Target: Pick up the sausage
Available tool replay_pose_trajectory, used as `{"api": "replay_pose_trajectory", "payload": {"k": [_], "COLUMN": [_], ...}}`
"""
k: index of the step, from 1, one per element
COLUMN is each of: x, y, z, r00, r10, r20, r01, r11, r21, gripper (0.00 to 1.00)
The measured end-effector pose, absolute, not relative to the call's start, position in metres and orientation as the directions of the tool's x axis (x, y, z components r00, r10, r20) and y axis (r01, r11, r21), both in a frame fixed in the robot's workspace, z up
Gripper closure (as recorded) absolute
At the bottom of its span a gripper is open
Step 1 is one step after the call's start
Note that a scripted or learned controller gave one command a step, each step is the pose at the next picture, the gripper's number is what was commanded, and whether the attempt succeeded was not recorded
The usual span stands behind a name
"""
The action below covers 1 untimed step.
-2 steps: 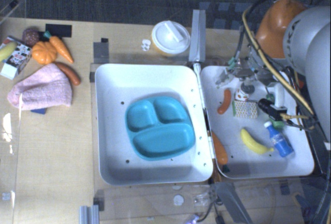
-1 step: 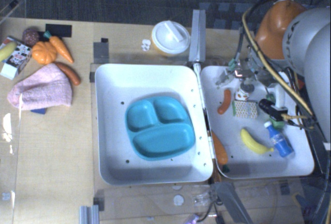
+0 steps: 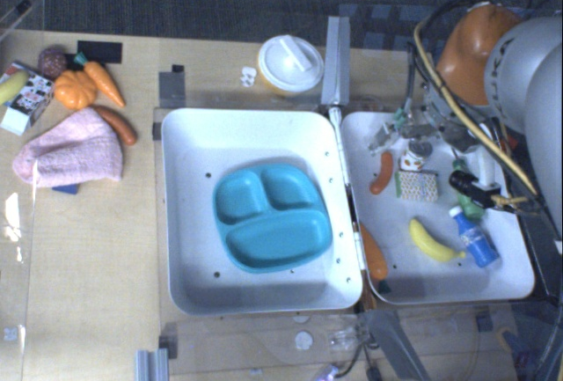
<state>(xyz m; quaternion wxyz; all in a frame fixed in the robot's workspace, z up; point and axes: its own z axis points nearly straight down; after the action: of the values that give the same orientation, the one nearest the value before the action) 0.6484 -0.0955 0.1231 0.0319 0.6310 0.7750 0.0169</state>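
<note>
The gripper [image 3: 406, 131] hovered just above the sausage [image 3: 381, 173] in the right bin [image 3: 519, 282], mid-approach. Whether it was spread couldn't be told. Next, it likely needed lowering around the sausage.

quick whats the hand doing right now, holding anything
Hand: hangs over the right bin just above the sausage; nothing visible in its grasp, open or shut cannot be told.

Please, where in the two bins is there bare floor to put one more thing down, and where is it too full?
Left bin: bare floor rings the blue divided plate, widest at the top left corner. Right bin: one bare patch at the bottom, below the banana. Its upper half is crowded: the sausage, a small packet, the blue bottle and the gripper.
</note>
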Motion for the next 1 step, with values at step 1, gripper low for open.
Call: {"api": "replay_pose_trajectory", "payload": {"k": [1], "x": [0.6546], "y": [-0.1021], "z": [0.1188], "r00": [-0.207], "r10": [0.978], "r20": [-0.029], "r01": [0.975], "r11": [0.209], "r21": [0.076], "gripper": [0.0]}}
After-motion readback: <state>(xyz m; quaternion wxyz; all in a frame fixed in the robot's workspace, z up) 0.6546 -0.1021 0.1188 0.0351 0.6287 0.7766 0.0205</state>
